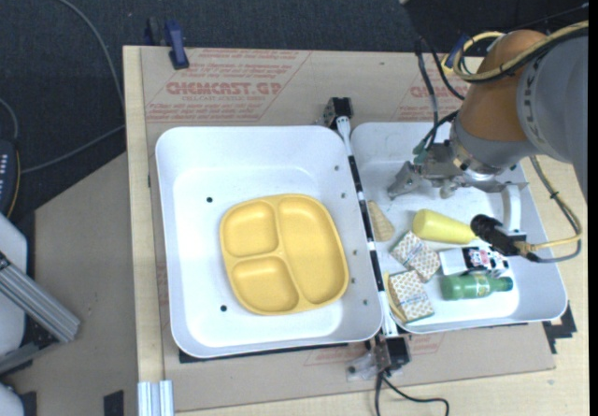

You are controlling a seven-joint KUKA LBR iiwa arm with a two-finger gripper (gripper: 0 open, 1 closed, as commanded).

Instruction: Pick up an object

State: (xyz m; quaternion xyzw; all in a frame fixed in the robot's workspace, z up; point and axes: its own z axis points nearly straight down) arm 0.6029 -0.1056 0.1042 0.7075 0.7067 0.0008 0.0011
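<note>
White bins (187, 171) sit on cardboard-covered bench (234, 78).

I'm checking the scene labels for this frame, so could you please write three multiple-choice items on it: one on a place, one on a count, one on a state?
1. Where does the yellow divided plate lie?
A. in the left bin
B. in the right bin
C. on the cardboard outside the bins

2. How many compartments does the plate have?
A. two
B. three
C. five

3. How does the green bottle rest?
A. upright
B. on its side
C. leaning on the plate

Answers:
1. A, the plate sits alone in the left bin.
2. B, two compartments above and one below.
3. B, it lies flat near the front of the right bin, beside the yellow banana-like object.
</note>
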